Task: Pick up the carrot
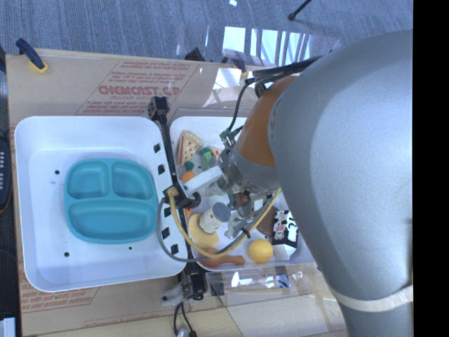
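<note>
A tray [110, 201] lies in the left bin [28, 188]. The right bin [184, 126] holds toys, the carrot [223, 261] at six o'clock, beside a lemon [260, 250].

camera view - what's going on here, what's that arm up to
A grey KUKA arm reaches in from the right and hangs low over the right bin, which holds a jumble of toy food. Its gripper sits above the middle of that pile. The carrot lies at the bin's near edge, beside a yellow lemon and a banana, apart from the gripper and not yet picked up. The left bin holds a blue divided plate.
</note>
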